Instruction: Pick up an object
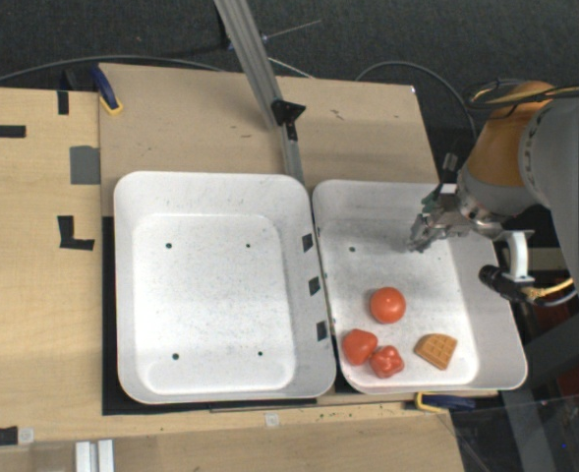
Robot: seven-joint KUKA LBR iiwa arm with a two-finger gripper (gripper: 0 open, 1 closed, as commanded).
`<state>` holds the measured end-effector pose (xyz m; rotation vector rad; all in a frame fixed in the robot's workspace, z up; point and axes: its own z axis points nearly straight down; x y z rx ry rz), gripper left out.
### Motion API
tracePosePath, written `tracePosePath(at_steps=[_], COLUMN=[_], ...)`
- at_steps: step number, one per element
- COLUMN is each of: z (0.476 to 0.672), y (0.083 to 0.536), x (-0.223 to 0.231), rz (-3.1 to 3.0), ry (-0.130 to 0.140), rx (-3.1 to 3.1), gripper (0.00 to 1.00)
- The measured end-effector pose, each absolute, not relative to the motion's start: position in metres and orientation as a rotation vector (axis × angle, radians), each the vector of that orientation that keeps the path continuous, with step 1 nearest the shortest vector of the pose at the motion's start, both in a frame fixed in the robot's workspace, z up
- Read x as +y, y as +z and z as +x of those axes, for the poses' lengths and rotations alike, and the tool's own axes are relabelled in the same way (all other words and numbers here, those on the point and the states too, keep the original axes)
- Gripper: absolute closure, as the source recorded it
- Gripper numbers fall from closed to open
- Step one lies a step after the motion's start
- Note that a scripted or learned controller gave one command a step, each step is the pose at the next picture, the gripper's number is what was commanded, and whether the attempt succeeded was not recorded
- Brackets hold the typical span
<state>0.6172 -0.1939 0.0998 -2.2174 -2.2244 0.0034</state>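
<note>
**Inspector:** Dark floor behind, pale wood counter (220,116) in front, carrying two shallow white bins side by side. Status of the pick?

**Assessor:** Not done, by the look of it. Four candidate objects lying loose in the right bin (368,214): red ball (388,305) near the middle, and along the near edge a red rounded piece (359,345), a lumpy red piece (386,362) just beside and possibly touching it, and a tan waffle-like piece (436,350) to the right, apart from the rest. None lifted, none held.

**Inspector:** Pincer position?

**Assessor:** Pincer (424,241) low over the far right part of that same bin, well apart from the ball and farther yet from the other three. Nothing seen between its tips. Whether spread or closed: cannot tell, too small and dark against the bin floor.

**Inspector:** Remaining work?

**Assessor:** Judged as nearly all of it: travel toward a chosen object, descent, closure, lift. Ball likely the nearest target.

**Inspector:** Anything obscured?

**Assessor:** Grey arm (554,165) cut off at the right edge, orange band partly visible. Height of pincer above the bin floor not readable from this slant. Contact between the two red pieces uncertain. Left bin (132,264) showing only dark specks and marks on its floor. Slanted metal bar (255,52) crossing the top, upper end out of view.
</note>
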Motion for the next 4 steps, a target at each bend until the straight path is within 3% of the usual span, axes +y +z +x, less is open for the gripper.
tracePosePath(at_steps=[2,3,4], z=[0.610,0.611,0.604], y=[0.220,0.258,0.244], x=[-0.203,-0.202,-0.149], rz=[-2.224,-2.222,-2.214], ry=[-0.004,-0.003,0.001], rx=[-2.226,-2.226,-2.226], gripper=[1.00,1.00,1.00])
